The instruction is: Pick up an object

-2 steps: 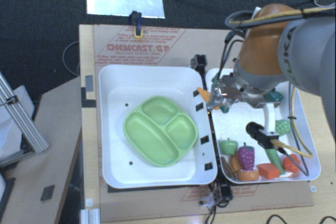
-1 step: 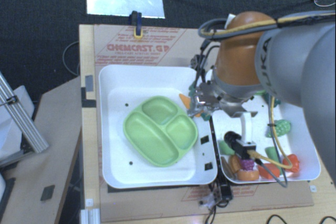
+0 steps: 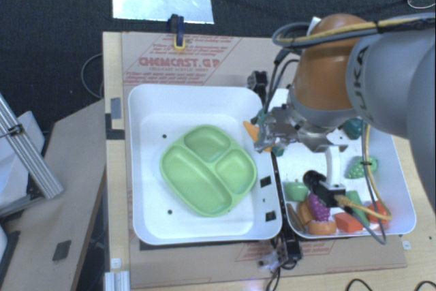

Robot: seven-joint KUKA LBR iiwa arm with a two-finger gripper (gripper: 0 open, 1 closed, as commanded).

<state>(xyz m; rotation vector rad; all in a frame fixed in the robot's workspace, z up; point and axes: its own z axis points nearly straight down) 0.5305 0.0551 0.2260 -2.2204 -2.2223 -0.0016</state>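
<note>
Gripper above the bin divider, grip impossible to tell; green tray at eight o'clock, seemingly toy foods at five.

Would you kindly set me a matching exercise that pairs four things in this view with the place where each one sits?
Things
1. green divided plate
2. purple grape toy
3. teal toy
4. black and yellow clamp

Places
A. on the far edge of the brown board
B. near the front wall of the bin on the view's right
C. in the middle of the bin on the view's left
D. at the far side of the right-hand bin, close beside the arm

Pairs: 1-C, 2-B, 3-D, 4-A
</note>
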